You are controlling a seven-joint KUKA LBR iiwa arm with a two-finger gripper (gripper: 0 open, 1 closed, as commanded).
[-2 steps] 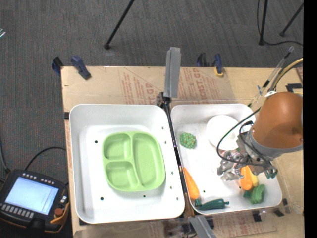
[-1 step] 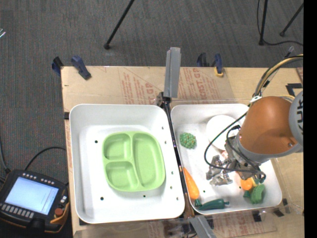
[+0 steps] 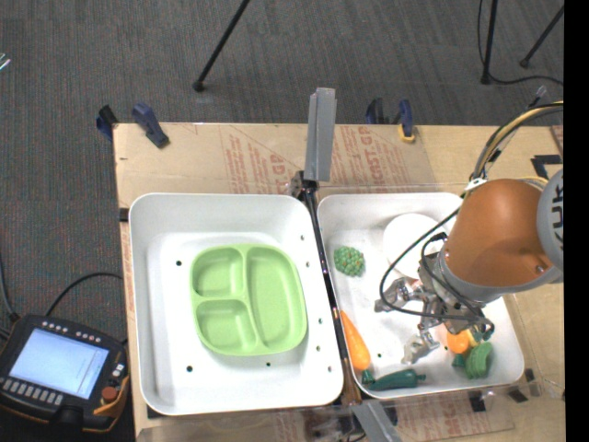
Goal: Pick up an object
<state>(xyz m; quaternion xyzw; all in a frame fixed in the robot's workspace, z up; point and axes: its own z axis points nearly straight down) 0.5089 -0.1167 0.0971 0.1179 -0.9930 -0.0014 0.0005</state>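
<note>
the gripper (image 3: 421, 343) hangs low inside the right bin (image 3: 368, 212), below the orange band (image 3: 497, 233) of the arm, its metal tip pointing down and toward the bin's near wall. whether it has closed on anything i cannot tell from this slant (the wrist and cables crowd that spot), and nothing is plainly seen in its grasp.

nearest to it, just to the right, lies a small orange piece (image 3: 457, 342), touching or nearly touching a green leafy toy (image 3: 477, 359) in the near right corner. just below the gripper, along the near wall, a dark green pepper-like toy (image 3: 398, 378) lies with its long axis running left to right. further left a carrot (image 3: 354, 337) lies along the divider, long axis running from far to near, tip toward the camera. well apart, up and left, sits a green bumpy ball (image 3: 349, 261), and a white disc (image 3: 411, 233) lies toward the far wall.

the judgement: the orange piece is the closest candidate, a short shift to the right. the left bin (image 3: 152, 247) holds a green divided plate (image 3: 248, 299).
</note>
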